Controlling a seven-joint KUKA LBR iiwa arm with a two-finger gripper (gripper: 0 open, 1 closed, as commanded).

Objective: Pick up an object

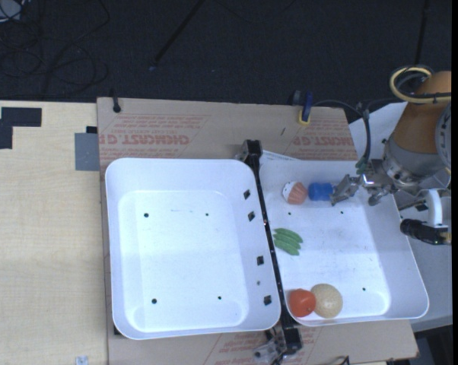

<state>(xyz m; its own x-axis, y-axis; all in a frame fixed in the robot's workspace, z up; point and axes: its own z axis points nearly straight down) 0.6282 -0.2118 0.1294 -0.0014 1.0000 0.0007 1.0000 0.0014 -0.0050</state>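
We see the smooth left bin, then the right bin holding a leafy green piece, a round red ball touching a tan ball, a shell-like orange piece and a blue block. The gripper sits just right of the blue block, fingers spread, nothing between them.

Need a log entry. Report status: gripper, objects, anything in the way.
Gripper low over right bin, holding nothing. Blue block just beside it, orange-white piece next along. Approach unobstructed.
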